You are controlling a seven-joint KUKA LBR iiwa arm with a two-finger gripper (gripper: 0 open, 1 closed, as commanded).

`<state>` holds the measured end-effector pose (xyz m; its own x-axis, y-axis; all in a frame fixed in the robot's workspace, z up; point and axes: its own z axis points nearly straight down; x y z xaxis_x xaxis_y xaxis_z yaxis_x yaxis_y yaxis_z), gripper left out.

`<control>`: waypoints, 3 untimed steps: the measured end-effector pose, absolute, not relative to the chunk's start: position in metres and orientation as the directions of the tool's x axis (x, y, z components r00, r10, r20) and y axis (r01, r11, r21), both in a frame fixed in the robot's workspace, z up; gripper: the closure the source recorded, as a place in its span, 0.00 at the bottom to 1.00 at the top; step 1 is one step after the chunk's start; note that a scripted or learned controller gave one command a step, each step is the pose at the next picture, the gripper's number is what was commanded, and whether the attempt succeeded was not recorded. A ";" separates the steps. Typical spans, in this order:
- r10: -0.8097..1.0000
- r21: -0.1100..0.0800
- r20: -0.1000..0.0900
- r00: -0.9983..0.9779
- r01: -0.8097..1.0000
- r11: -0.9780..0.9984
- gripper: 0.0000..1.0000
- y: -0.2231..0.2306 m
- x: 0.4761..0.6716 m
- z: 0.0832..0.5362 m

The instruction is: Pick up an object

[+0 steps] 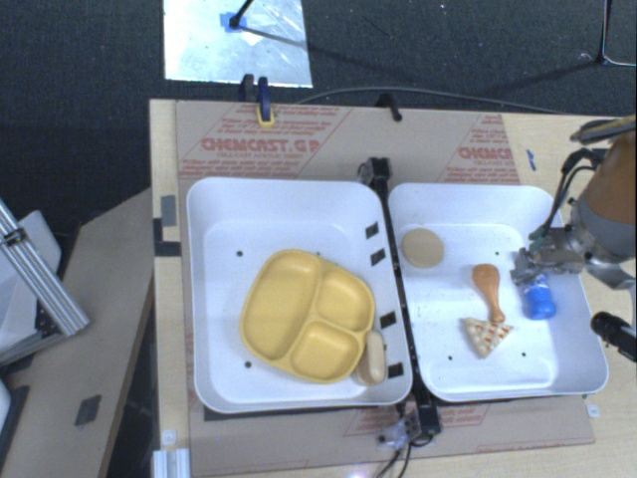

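Clearly "CHEMCAST GP" on board (pixel 261 147); gripper (pixel 538 270) over blue object (pixel 539 301), grip seemingly indiscernible.

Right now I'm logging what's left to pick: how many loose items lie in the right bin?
4: a round cookie at the far left, a wooden spoon mid-bin, a waffle wedge just below it, and a blue object under the gripper, partly hidden.

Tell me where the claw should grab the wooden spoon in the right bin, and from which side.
Probably the wooden spoon's narrow handle, coming straight down with the claw closing across it. The handle lies flat and roughly along the bin's depth, its lower end almost touching the pizza slice, so grip nearer the middle.
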<state>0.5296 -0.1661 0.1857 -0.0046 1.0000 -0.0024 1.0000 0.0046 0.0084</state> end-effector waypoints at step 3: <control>1.000 0.004 0.001 -0.010 1.000 0.010 1.00 -0.117 0.552 0.280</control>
<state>0.5519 -0.1174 0.2804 -0.0103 0.9999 0.0010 0.9999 0.0103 0.0035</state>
